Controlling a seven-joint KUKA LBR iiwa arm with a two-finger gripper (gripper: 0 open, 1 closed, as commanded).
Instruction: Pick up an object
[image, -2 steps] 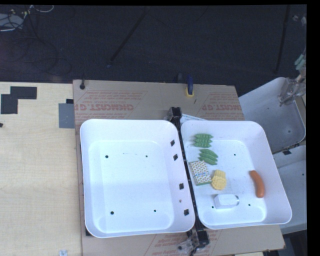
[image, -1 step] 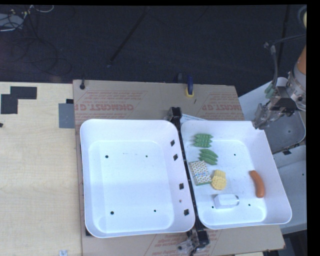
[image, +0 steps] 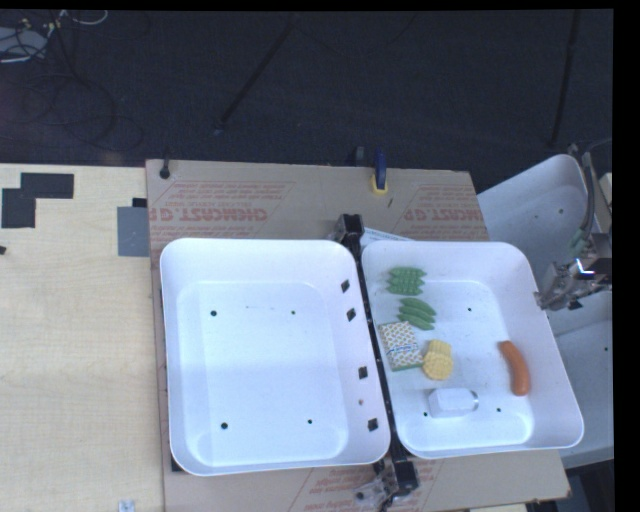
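Choosing a target comes first, since nothing is held and every candidate lies in the right bin (image: 545, 415); the orange sausage-shaped piece (image: 516, 367) is judged the easiest pick, because it lies apart from the rest, toward the bin's right side, with bare floor around it for fingers to come down on either side of its narrow width. A gripper (image: 572, 283) is seen at the bin's right rim, outside it and well apart from the sausage; whether it is spread or closed cannot be told. Left of the sausage, a round yellow ridged piece (image: 437, 360) touches a checkered square block (image: 400, 343), so a grasp there would be crowded. Behind these, toward the bin's far wall, two green leafy-looking pieces (image: 410, 296) lie flat and low. A pale rounded white object (image: 453, 402) sits near the front wall, hard to distinguish from the glossy white floor
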